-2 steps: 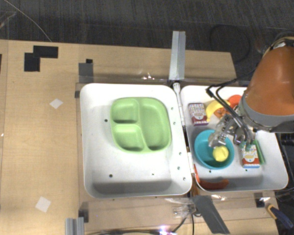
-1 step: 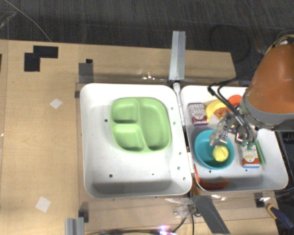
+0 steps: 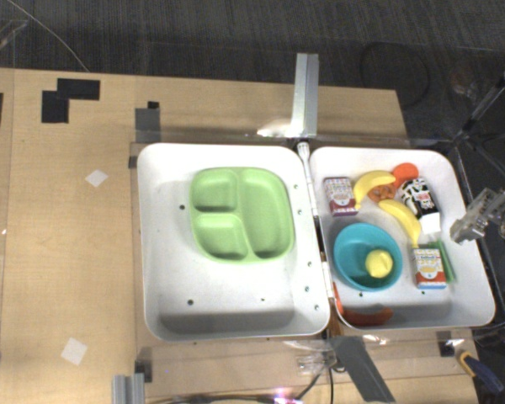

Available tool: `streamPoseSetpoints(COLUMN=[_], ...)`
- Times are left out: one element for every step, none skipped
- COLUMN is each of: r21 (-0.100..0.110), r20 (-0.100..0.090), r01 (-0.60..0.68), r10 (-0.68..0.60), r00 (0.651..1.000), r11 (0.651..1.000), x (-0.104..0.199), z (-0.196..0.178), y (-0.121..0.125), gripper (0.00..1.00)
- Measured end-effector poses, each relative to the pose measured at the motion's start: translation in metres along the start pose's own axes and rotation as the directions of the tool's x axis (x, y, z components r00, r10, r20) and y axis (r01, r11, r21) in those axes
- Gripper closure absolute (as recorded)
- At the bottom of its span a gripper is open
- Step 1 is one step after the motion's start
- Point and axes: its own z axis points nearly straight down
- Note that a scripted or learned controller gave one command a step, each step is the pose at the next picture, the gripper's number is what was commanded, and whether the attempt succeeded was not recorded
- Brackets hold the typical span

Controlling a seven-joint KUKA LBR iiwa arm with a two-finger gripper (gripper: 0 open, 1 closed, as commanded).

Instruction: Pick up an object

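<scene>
The right bin point(image 3: 467, 305) holds several objects. A blue bowl point(image 3: 353, 263) with a yellow ball point(image 3: 380, 263) in it sits at the front left. Behind it lie two bananas point(image 3: 374, 183) point(image 3: 401, 217), a small pink carton point(image 3: 339, 194), an orange piece point(image 3: 406, 172) and a black-and-white cow-patterned item point(image 3: 417, 197). A small juice carton point(image 3: 429, 268) lies to the right of the bowl. An orange-red object point(image 3: 369, 315) peeks out in front of the bowl. My gripper point(image 3: 476, 219) hangs over the bin's right rim, apart from all objects.
The left bin point(image 3: 164, 301) carries a green divided plate point(image 3: 240, 213). A metal post point(image 3: 306, 91) stands behind the seam between the bins. Wooden bench surface spreads to the left; cables and stands crowd the far right.
</scene>
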Motion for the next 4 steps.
streamPoseSetpoints(r21=[-0.003,-0.008,-0.003,0.015], r20=[-0.001,0.015,0.037,0.051], r01=[0.009,-0.054,0.162,0.277], r10=[-0.009,0.054,-0.161,-0.277], r00=[1.000,0.998,0.986,0.960], r11=[1.000,0.999,0.987,0.961], x=[0.001,0.015,0.030,0.049], z=[0.000,0.138,0.143,0.142], y=[0.006,-0.003,0.025,0.056], gripper=[0.00,0.00,0.00,0.00])
